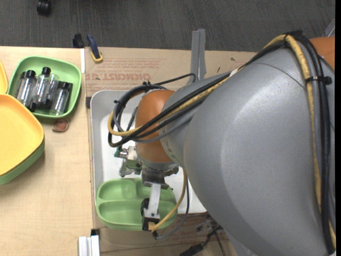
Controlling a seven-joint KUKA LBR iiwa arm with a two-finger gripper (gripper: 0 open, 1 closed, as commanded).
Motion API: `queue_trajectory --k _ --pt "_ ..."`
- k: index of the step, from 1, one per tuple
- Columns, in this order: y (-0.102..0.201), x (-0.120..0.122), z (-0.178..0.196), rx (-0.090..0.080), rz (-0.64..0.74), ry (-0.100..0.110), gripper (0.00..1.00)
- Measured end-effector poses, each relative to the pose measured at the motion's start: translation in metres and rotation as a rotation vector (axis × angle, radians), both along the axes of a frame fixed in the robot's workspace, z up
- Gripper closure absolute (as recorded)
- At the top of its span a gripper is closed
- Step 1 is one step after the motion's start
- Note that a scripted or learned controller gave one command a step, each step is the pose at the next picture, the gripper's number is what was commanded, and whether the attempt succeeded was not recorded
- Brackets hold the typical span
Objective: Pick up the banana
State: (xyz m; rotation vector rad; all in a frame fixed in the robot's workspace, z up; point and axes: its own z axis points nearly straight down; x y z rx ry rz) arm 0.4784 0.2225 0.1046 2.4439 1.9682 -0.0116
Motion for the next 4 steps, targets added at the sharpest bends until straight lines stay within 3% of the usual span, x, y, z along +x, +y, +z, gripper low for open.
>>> queue_trajectory --k 1,2,3,4 --pt "-0.004 0.001 0.008 -0.003 -0.009 0.003 1.0" --pt "0.005 0.064 -0.009 0.008 0.045 -0.009 1.0" --pt "-0.103 0.101 0.009 0.004 -0.08 -0.001 1.0" --pt "-0.041 0.153 -0.014 0.003 -0.154 0.0 1.0"
